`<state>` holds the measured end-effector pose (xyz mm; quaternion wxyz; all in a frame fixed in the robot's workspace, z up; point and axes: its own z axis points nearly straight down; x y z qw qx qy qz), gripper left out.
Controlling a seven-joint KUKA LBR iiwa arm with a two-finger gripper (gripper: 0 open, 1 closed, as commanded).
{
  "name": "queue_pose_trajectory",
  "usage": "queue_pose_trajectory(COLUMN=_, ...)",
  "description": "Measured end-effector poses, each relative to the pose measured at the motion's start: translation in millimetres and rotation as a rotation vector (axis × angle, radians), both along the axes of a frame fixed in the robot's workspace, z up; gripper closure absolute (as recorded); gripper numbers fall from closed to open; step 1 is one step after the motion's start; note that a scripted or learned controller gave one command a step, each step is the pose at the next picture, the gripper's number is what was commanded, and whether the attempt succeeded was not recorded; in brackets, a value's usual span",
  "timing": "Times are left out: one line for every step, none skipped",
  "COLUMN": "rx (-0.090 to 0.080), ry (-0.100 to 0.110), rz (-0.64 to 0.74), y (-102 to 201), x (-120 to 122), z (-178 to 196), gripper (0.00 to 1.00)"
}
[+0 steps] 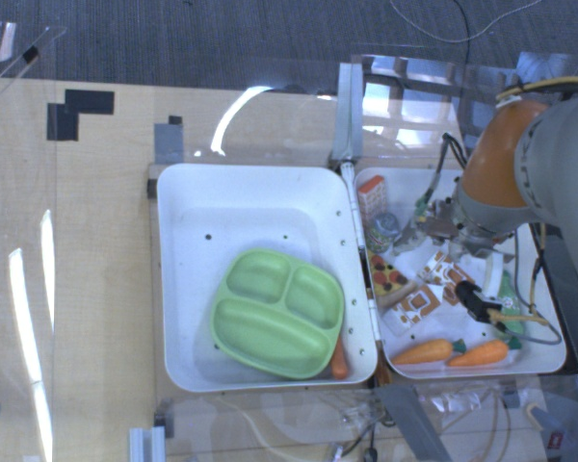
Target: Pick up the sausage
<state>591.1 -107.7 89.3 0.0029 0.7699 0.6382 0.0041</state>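
No writing could be read on the carton (371, 200). The sausage (339, 361) was seen at the left bin's (250, 186) five o'clock corner, beside the green plate (277, 313). The gripper (443, 229) was over the right bin (549, 354); its state could not be told.

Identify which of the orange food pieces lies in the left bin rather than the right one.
The small orange piece wedged between the green divided plate and the left bin's right wall. The other two orange pieces lie along the right bin's front edge.
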Motion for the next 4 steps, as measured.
queue_pose_trajectory(rx=-0.002, ry=-0.005, rz=0.067, y=-15.0, x=-24.8, z=0.4, gripper=0.0)
queue_pose_trajectory(rx=-0.005, ry=0.002, rz=0.478, y=-21.2, x=-20.2, z=12.5, gripper=0.0)
queue_pose_trajectory(rx=-0.007, ry=0.001, rz=0.432, y=-73.6, x=49.5, z=-0.7, gripper=0.0)
queue_pose_trajectory(rx=-0.013, ry=-0.005, rz=0.955, y=-22.5, x=-0.7, z=1.1, gripper=0.0)
